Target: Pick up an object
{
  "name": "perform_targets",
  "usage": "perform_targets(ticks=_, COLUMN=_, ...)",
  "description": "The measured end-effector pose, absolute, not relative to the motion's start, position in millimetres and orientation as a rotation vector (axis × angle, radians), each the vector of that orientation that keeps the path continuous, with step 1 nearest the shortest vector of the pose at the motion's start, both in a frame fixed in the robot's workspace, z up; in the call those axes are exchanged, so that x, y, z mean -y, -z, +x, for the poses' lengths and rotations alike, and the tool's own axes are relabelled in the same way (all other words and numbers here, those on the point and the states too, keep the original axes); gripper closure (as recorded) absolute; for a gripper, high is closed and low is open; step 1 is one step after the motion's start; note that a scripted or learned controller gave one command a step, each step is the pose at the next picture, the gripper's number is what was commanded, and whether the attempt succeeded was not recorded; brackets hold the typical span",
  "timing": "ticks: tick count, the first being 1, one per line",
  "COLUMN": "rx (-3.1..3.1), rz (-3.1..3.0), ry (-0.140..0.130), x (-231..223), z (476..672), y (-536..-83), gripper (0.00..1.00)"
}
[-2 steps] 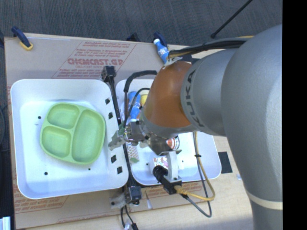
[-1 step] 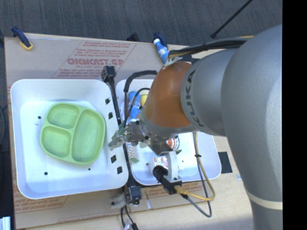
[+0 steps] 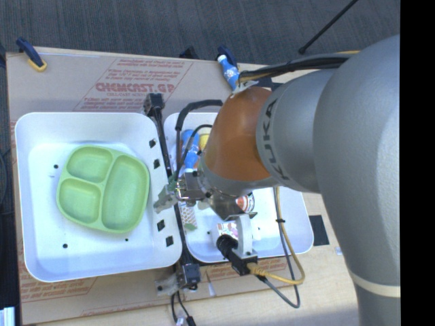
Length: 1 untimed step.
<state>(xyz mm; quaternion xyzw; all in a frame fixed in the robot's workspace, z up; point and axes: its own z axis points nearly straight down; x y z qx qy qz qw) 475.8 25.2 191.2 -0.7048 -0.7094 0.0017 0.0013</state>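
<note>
Where the arm reaches in from the right, its bulk covers most of the right bin:
Arm: grey, orange band above wrist; low over right bin
Gripper: at right bin's left wall, beside the divide; open or closed, cannot tell
Objects: blue-yellow item in right bin, just above gripper; partly hidden
Left bin: green three-compartment plate, flat, centre-left; apart from gripper
Bench: both bins side by side on cardboard
</note>
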Motion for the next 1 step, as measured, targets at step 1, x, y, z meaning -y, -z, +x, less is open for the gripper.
perform_targets(ticks=1, rx=2.227, rz=-2.212, ry=-0.005, x=-25.2, z=475.8, y=-191.2, gripper=0.0)
